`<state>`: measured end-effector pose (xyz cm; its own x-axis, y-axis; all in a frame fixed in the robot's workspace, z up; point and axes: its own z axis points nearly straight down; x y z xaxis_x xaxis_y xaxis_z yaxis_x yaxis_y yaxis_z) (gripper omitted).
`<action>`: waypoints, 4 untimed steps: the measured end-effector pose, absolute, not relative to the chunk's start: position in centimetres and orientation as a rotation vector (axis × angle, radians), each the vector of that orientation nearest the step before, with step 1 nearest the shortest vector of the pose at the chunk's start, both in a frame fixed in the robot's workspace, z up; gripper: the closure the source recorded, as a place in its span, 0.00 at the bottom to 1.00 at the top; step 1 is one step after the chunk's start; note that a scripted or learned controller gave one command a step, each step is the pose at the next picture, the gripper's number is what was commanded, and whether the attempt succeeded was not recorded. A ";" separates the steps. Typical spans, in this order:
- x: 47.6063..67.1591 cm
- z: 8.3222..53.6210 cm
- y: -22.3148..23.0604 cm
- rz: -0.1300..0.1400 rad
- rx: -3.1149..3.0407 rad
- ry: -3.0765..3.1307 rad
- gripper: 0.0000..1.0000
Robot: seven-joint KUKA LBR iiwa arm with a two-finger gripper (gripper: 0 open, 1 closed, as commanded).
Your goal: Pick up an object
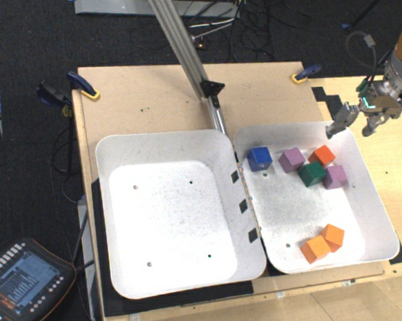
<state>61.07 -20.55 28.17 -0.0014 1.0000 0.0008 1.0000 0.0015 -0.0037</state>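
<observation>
Black-cased, with a lit screen, a handheld control pendant (pixel 20 285) lies at the lower left of the frame, off the pale wooden surface (pixel 155 101). On that surface, the left shallow white plastic bin (pixel 110 156) sits at centre-left, touching the right shallow white plastic bin (pixel 373 236) along their shared edge. A slanted grey metal pole (pixel 181 43) comes down from the top centre to meet the bins' junction. In the right bin's upper part, from left to right, sit a small blue cube (pixel 259 159), a light purple cube (pixel 292 159), a dark green cube (pixel 313 174) touching an orange cube (pixel 322 156) above it, and a second purple cube (pixel 335 176) just beside the green one. Two more orange blocks (pixel 323 242) rest together near the bin's lower right corner. At the far right, the grey two-finger jaws (pixel 354 122) hang spread apart above the right bin's upper right rim, pinching nothing, well apart from the cubes.
</observation>
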 end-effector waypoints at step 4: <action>60.2 11.8 -20.6 -0.005 -2.235 -2.233 0.00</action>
<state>60.20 -20.56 11.82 0.0007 0.9999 -0.0104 0.9999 -0.0006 0.0152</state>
